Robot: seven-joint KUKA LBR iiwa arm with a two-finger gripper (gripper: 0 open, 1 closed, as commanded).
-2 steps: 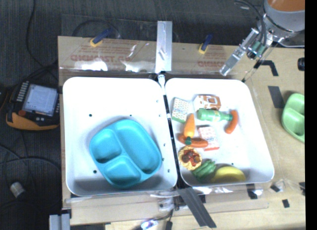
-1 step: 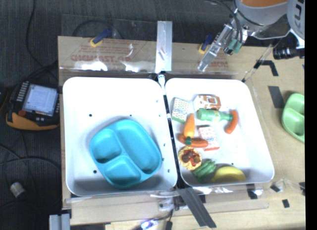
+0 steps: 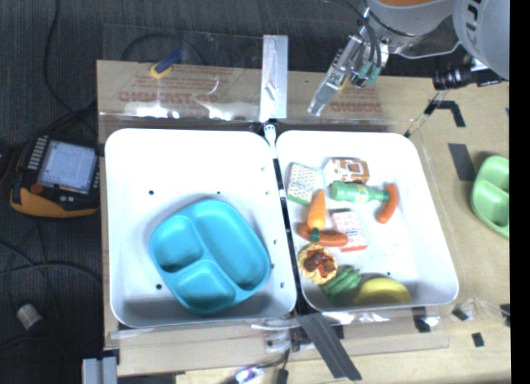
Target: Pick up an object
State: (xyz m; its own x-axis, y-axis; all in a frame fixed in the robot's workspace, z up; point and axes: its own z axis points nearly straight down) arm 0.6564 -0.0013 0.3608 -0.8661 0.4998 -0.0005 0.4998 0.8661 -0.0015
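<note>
Above right bin's [image 3: 431, 208] far edge, gripper [image 3: 319, 106].

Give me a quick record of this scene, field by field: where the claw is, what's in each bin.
claw: above the far edge of the right bin, away from the toys
left bin: blue divided plate
right bin: toy food, including banana, carrot, green bottle
task state: nothing picked up yet

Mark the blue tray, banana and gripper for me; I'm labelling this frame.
blue tray [image 3: 211, 254]: camera view, on its central divider.
banana [image 3: 383, 291]: camera view, mid-body.
gripper [image 3: 317, 109]: camera view, at its fingertips.
</note>
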